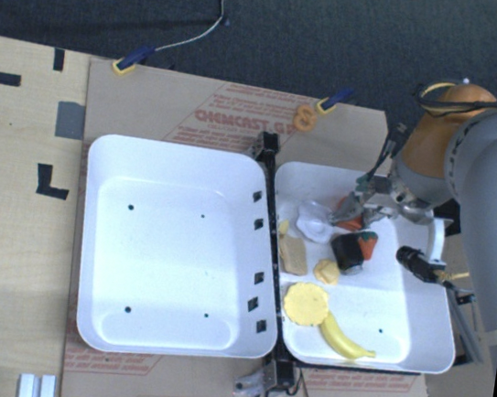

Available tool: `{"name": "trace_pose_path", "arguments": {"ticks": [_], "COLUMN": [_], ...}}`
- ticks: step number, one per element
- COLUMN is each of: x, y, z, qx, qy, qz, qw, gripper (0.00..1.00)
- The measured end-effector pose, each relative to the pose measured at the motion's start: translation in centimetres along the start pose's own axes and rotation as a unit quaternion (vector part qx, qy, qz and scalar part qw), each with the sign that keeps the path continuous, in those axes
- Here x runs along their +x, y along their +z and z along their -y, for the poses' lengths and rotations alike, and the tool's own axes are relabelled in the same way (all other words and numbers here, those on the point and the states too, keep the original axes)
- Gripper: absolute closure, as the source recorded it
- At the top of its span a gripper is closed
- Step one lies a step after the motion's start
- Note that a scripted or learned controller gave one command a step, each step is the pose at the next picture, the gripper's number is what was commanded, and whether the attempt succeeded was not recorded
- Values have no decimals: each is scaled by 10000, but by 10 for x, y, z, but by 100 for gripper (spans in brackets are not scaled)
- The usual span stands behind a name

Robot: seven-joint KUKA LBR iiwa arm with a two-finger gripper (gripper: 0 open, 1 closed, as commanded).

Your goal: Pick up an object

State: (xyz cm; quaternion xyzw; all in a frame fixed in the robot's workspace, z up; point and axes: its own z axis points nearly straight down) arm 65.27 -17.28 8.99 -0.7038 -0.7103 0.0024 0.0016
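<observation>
Over the right bin point(411, 351), the gripper point(355, 211) hangs low above a red and orange object point(356, 225); whether it pinches anything, I cannot tell. Beside it lie a black block point(348, 251), a crumpled white piece point(313, 221), a tan slab point(293, 254), a yellow disc point(306, 303) and a banana point(345, 341). Red print on the cardboard sheet point(223, 120) reads "CHEMCAST". Dark carpet lies beyond the wooden bench point(3, 230).
</observation>
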Motion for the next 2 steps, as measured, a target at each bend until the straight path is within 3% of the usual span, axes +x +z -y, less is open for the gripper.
{"name": "trace_pose_path", "arguments": {"ticks": [1,2], "x": [62,166], "y": [-73,-93], "z": [-19,-17], "qx": [-40,-10], "qy": [-6,-25], "qz": [-17,-26], "qw": [10000,10000], "gripper": [100,100]}}
